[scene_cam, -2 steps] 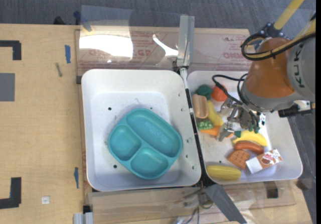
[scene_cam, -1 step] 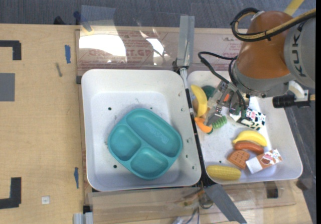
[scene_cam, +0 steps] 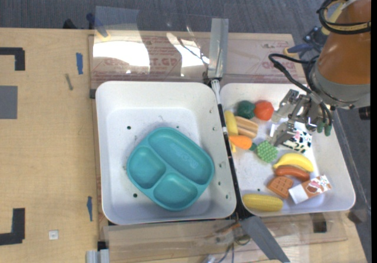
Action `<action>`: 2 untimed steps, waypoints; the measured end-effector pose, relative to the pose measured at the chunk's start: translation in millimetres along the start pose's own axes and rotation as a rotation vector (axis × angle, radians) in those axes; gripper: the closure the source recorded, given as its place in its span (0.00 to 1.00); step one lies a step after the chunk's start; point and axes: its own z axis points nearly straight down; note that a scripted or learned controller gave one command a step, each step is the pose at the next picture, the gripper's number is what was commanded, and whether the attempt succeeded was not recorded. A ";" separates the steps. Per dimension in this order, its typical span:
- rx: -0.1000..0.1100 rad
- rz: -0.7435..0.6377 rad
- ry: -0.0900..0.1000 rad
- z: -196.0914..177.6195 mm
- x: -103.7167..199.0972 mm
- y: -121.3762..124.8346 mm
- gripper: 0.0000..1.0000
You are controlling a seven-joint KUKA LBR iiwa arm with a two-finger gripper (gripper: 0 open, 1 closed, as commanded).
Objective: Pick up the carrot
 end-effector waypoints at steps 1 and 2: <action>-0.006 0.105 -0.004 -154.2 63.5 49.3 1.00; -0.002 0.104 -0.002 -159.9 61.7 49.5 1.00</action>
